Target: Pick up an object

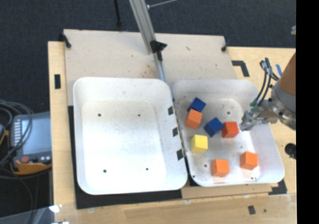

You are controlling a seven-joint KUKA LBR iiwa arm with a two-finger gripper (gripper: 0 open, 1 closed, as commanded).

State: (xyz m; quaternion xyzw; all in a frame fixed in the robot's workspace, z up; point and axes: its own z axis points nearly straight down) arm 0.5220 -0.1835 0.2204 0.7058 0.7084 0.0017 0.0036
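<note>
A: Where did the blocks sit?

B: All 7 lay in the right bin (264,133). A red block (230,130) sat near the bin's middle, toward 3 o'clock, with a blue block (214,126) just beside it at its 9 o'clock.

A: And the others?

B: Another blue block (198,104) sat toward 11 o'clock of the bin's middle, touching an orange block (194,118) just below it. A yellow block (199,143) lay at about 7 o'clock from the lower blue one. 2 more orange blocks sat along the bin's 6 o'clock side: 1 (220,167) near the front rim, the other (248,160) toward 4 o'clock.

A: Where was the gripper?

B: The gripper (247,121) hung at 3 o'clock of the red block, just beside it, low over the bin floor. The arm (284,96) came in from the 3 o'clock edge, cables running along it.

A: Were its jaws released or clenched?

B: I could not tell; the tip was too small and blurred. No block showed between them.

A: What else was there?

B: The left bin (124,133) lay alongside at 9 o'clock, its floor speckled with dark marks. A metal rail (142,14) slanted from 12 o'clock down to the gap between the 2 bins. A handheld control unit (27,138) with cables sat off the bench at 9 o'clock.
</note>
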